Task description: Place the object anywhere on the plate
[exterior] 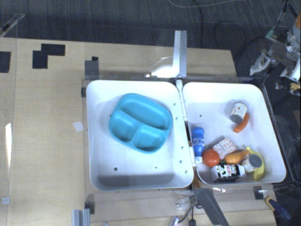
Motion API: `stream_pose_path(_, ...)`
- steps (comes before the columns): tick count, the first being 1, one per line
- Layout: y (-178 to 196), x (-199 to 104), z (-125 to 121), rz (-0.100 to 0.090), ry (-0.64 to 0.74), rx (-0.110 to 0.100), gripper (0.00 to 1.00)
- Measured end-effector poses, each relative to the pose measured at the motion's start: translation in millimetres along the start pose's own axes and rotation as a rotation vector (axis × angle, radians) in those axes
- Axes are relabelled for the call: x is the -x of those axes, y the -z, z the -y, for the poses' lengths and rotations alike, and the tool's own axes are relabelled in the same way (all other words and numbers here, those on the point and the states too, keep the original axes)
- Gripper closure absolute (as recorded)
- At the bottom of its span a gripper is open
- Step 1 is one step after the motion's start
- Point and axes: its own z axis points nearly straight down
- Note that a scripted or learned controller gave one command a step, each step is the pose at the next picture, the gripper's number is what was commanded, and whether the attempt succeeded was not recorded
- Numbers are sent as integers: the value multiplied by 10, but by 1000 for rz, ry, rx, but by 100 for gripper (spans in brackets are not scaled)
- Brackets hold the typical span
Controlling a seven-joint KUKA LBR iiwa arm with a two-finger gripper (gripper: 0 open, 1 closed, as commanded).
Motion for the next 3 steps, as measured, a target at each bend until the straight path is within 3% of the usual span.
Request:
stream_pose_path(1, -2051, -185, -74, 5, -14, -14, 0)
stream_pose_path(2, -2123, -108, -127, 1, -95, -31, 0)
stream_pose_path(3, -1904, 99, 136, 1, -449, -6, 0)
